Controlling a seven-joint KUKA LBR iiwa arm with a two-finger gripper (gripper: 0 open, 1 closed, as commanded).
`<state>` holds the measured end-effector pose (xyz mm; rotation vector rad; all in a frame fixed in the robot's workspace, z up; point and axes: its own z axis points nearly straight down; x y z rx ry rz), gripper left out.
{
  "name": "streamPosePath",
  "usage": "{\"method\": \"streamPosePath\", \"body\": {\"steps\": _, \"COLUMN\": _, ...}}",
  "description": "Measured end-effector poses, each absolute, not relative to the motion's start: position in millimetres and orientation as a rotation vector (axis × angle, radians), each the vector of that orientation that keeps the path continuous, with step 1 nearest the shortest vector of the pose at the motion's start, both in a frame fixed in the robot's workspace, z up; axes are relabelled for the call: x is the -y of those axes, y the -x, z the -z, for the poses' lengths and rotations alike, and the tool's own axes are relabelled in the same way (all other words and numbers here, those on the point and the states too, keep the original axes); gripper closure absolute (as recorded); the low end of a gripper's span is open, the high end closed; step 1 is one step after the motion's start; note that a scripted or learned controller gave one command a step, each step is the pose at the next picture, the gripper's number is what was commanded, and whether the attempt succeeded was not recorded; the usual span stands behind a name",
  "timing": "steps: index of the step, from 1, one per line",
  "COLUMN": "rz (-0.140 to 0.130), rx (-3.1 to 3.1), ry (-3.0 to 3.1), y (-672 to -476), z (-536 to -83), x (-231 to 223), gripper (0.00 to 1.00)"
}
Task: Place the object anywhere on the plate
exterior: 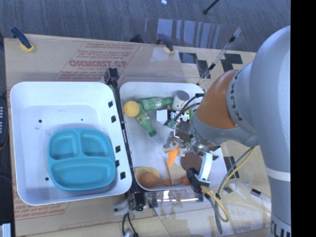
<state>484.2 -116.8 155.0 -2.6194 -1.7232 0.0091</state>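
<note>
A blue three-compartment plate (81,159) lies in the left bin (29,107). My gripper (174,149) hangs low in the right bin (148,90), near its front right. An orange carrot-like piece (172,157) sits right under the fingertips, touching or just below them; I cannot tell whether it is gripped. A green bottle (148,115) and a yellow ball (131,108) lie at the back of that bin.
A brown wooden spoon-shaped object (150,178) lies along the right bin's front wall. A dark round disc (191,160) sits under the wrist. A grey cup (180,98) stands near the back right. Cables trail at the front right.
</note>
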Motion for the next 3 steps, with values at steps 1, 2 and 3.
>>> {"method": "streamPosePath", "body": {"steps": 1, "rz": -0.003, "rx": 1.883, "ry": 2.506, "y": -477.0, "z": -233, "x": 33, "gripper": 1.00}}
{"method": "streamPosePath", "body": {"steps": 2, "rz": -0.005, "rx": 1.952, "ry": 2.452, "y": -495.0, "z": -243, "x": -56, "gripper": 1.00}}
{"method": "streamPosePath", "body": {"steps": 3, "rz": -0.007, "rx": 1.947, "ry": 2.457, "y": -495.1, "z": -243, "x": -53, "gripper": 0.00}}
